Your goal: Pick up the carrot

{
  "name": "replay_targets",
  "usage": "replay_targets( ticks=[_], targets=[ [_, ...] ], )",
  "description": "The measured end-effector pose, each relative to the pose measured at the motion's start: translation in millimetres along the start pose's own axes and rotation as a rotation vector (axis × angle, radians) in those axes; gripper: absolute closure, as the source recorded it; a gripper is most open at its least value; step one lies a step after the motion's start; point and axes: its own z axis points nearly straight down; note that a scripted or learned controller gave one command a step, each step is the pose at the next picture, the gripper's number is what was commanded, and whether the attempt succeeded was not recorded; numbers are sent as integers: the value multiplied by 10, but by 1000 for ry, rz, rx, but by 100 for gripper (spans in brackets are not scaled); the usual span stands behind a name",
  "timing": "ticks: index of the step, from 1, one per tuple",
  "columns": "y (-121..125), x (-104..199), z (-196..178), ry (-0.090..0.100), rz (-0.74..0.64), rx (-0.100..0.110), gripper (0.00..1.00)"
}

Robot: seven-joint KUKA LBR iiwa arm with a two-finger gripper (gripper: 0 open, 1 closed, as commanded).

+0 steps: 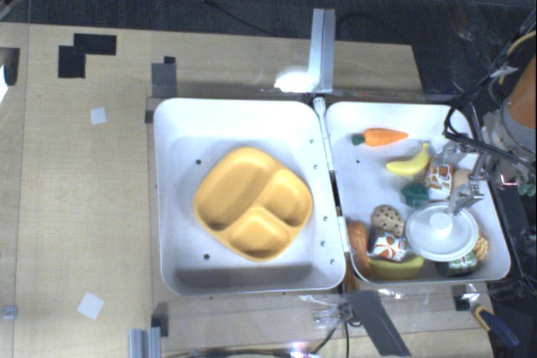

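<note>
Pincer (466,180): positioned low over the right side of the right bin (336,180), at the end of the arm (516,109) entering from the right. Whether it is spread or pressed together cannot be told from this angle. Nothing is seen between its tips. It hangs just above the white plate (440,232) and close beside a small printed carton (439,179).

Right bin contents: the carrot (384,137) lies flat at the far end of the bin, orange body pointing right, green stem end to the left, apart from the pincer and untouched. A yellow banana (409,164) lies just nearer than the carrot. A dark green item (414,194) sits beside the carton. A speckled cookie (386,218) lies left of the plate. A second printed carton (388,247) and a further yellow banana (396,267) lie at the near edge, with an orange-brown item (358,237) against the left wall. A dark can (462,265) sits partly under the plate's near rim.

Left bin (172,180): holds one yellow divided tray (253,203), three compartments, nothing in them.

Labels: print on both cartons is too small to read.

Worktop (75,180): pale wood, with black markers at the far left.
</note>
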Motion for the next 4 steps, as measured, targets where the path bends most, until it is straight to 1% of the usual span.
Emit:
replay_targets(
  ticks=[1,2,3,4],
  targets=[
    [56,-507,-496,-4,361,1,0],
    [270,-956,-466,-4,676,0,0],
    [320,-1124,909,6,494,3,0],
    [923,-629,988,-4,259,-3,0]
  ],
)
